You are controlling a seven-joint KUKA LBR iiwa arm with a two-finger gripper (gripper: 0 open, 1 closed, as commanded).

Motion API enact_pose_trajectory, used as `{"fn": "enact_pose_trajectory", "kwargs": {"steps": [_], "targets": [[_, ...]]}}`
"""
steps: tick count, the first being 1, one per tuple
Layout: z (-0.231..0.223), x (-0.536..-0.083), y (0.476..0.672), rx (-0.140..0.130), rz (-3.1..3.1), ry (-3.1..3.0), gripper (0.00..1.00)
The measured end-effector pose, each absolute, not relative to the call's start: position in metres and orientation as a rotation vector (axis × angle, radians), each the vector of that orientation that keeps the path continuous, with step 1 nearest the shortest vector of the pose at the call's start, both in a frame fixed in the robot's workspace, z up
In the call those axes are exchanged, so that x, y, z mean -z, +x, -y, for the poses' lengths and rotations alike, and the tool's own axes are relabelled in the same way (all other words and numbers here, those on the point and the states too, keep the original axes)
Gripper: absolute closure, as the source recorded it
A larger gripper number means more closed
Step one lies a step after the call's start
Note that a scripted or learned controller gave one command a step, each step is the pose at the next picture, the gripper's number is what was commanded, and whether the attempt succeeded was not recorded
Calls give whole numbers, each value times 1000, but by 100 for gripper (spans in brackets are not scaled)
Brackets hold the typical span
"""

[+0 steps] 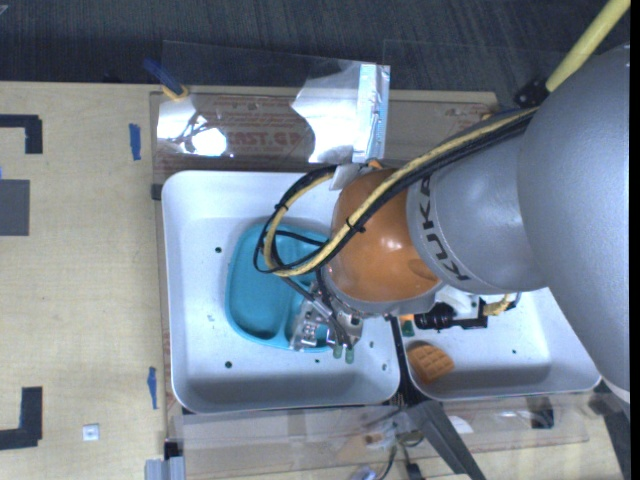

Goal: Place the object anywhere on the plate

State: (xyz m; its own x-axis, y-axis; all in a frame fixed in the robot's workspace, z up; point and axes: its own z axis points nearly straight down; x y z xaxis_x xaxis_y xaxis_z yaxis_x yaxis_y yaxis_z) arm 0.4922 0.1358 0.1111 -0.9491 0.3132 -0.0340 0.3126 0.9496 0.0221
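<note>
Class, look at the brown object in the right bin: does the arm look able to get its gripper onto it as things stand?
Probably yes. The brown object lies uncovered in the right bin, nothing on top of it, while the gripper hangs nearby over the blue plate in the left bin.

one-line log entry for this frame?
gripper: over blue plate, left bin | grasp: unclear | brown object: right bin

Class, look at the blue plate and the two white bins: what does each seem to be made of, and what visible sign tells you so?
Blue plate: probably plastic, an even turquoise with a smooth, softly matte surface and a rounded rim.
Left white bin and right white bin: likely moulded plastic or enamelled metal; the look leaves it open. Signs are the smooth, slightly glossy white, the rounded corners and small dark holes in the floors.
</note>
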Motion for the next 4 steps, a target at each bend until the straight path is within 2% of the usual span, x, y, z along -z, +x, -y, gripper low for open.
{"fn": "enact_pose_trajectory", "kwargs": {"steps": [1, 2, 3, 4], "targets": [[-62, -186, 481, -1, -3121, 296, 100], [-98, -149, 589, -2, -3134, 167, 100], [-137, -103, 488, -7, -3125, 245, 100], [-124, -186, 481, -4, -3134, 52, 100]]}}
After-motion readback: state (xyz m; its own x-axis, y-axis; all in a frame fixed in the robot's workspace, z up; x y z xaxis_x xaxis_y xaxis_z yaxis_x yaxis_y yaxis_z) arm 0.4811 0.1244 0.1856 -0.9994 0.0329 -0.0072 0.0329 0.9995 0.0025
